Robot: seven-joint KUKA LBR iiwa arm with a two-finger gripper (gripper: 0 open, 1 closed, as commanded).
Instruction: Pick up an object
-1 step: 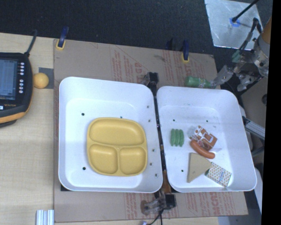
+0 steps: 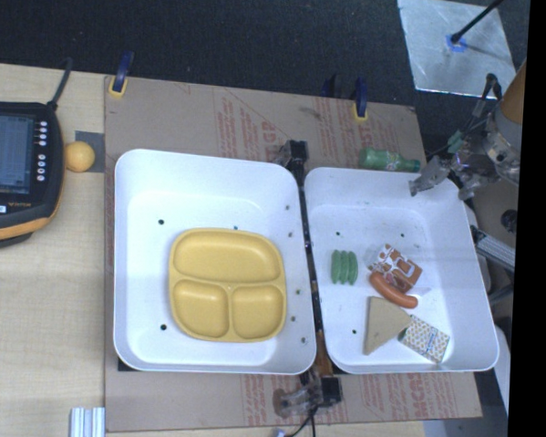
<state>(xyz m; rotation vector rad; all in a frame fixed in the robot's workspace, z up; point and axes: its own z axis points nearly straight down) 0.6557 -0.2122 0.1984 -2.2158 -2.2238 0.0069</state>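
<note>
The right bin (image 2: 455, 223) holds a green pea pod (image 2: 344, 267), a red-and-white patterned packet (image 2: 397, 262), an orange sausage (image 2: 393, 291), a tan wedge (image 2: 382, 325) and a small checkered box (image 2: 426, 341). My gripper (image 2: 445, 183) hangs over the bin's far right corner, well away from these objects. Its two grey fingers (image 2: 425, 182) stand apart, open, with nothing between them. The left bin (image 2: 146, 206) contains a yellow divided plate (image 2: 227, 284).
A green bottle (image 2: 389, 160) lies on the cardboard just beyond the right bin's far rim, close to the gripper. A teach pendant (image 2: 11, 172) and a yellow ball (image 2: 78, 155) sit at the far left. Clamps hold the cardboard's far edge.
</note>
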